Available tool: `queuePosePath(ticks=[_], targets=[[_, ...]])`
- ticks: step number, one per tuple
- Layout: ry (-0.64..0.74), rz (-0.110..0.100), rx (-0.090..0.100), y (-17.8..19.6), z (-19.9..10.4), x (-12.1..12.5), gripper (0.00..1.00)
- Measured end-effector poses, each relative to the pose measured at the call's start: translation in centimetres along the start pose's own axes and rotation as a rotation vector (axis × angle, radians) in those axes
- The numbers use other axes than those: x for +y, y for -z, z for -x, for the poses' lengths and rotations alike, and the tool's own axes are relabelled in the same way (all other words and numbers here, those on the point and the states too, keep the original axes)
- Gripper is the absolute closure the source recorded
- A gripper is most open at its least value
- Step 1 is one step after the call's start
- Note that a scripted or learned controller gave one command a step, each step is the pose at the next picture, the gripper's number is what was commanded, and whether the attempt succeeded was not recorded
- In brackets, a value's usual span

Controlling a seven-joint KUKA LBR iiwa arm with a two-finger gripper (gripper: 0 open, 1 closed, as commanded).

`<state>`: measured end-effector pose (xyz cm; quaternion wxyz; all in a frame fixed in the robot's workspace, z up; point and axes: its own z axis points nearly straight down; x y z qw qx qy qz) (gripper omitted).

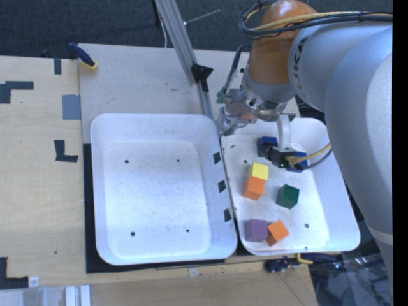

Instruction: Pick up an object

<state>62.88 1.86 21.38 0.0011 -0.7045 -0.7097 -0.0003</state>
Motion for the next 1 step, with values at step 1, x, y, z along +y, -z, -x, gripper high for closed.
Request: queuePosePath(ticks=[1], targets=[[-0.001,0.001,0.0,1.11,-4.73,0.1,1.0]])
